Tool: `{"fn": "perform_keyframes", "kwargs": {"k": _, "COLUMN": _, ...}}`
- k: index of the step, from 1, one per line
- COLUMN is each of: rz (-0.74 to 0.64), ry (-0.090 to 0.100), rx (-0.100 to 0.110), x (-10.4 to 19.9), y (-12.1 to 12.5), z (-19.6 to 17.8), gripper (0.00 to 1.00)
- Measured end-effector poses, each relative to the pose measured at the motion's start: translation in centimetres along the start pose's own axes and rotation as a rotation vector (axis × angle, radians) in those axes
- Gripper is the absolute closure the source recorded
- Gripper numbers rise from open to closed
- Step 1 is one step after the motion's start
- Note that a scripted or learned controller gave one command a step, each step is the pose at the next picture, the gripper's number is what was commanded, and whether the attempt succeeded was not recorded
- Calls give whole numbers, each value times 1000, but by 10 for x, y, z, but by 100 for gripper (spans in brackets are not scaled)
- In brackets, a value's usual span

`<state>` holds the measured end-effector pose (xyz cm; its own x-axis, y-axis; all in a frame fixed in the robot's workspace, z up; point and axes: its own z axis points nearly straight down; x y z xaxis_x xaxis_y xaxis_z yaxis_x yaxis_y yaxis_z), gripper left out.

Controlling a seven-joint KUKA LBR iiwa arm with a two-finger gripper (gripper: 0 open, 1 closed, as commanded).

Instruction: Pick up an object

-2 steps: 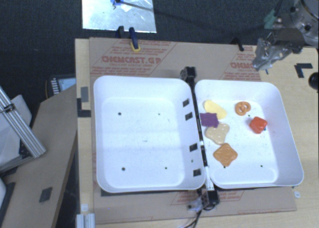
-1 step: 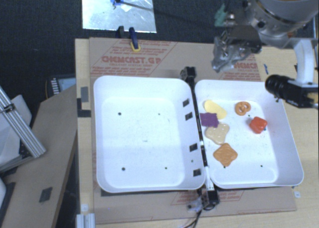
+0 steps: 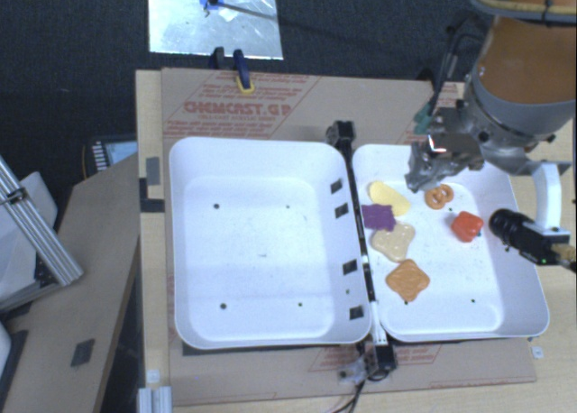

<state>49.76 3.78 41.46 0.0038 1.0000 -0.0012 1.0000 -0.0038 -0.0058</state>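
Observation:
Several small objects lie in the right bin (image 3: pixel 505 303): a yellow piece (image 3: pixel 389 196), a purple block (image 3: pixel 377 216), a cream-coloured piece (image 3: pixel 394 241), an orange waffle-like piece (image 3: pixel 407 279), a small orange pretzel (image 3: pixel 439 196) and a red block (image 3: pixel 466 225). My gripper (image 3: pixel 424 179) hangs over the upper part of the right bin, between the yellow piece and the pretzel, close above them. Nothing shows between its fingers.
The left bin (image 3: pixel 261 240) sits beside the right one, joined by a black hinge strip (image 3: pixel 354 222). A black part (image 3: pixel 518 233) sticks in over the right bin's right rim. Both bins rest on a cardboard sheet (image 3: pixel 243 105). A silvery plate (image 3: pixel 215 4) lies beyond.

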Motion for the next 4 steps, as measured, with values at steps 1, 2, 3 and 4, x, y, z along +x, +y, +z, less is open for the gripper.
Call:
{"fn": "perform_keyframes", "kwargs": {"k": 1, "rz": -14, "ry": 4, "rx": -10, "x": 66, "y": -11, "z": -32, "gripper": 100}}
{"fn": "perform_keyframes", "kwargs": {"k": 2, "rz": -10, "ry": 3, "rx": -9, "x": 105, "y": -8, "z": -36, "gripper": 100}}
{"fn": "perform_keyframes", "kwargs": {"k": 3, "rz": -10, "ry": 5, "rx": -17, "x": 114, "y": -12, "z": -126, "gripper": 100}}
{"fn": "perform_keyframes", "kwargs": {"k": 4, "rz": -12, "ry": 3, "rx": -8, "x": 164, "y": -13, "z": -121, "gripper": 100}}
